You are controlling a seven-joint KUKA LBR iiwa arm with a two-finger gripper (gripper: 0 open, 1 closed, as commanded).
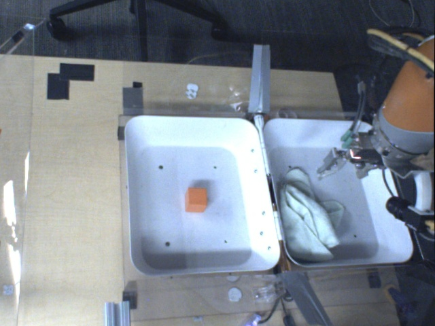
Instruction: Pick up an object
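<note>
Gripper hangs with jaws parted, holding nothing, over the right bin; crumpled cloth just below, orange cube far left in the left bin.

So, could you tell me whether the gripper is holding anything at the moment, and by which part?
Nothing: the gripper hangs above the crumpled pale cloth, with nothing between its fingers.

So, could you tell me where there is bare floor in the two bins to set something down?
Left bin: bare floor all round the orange cube. Right bin: the crumpled cloth crowds its left side, the gripper hangs over the upper part; a free strip lies right of the cloth.
</note>
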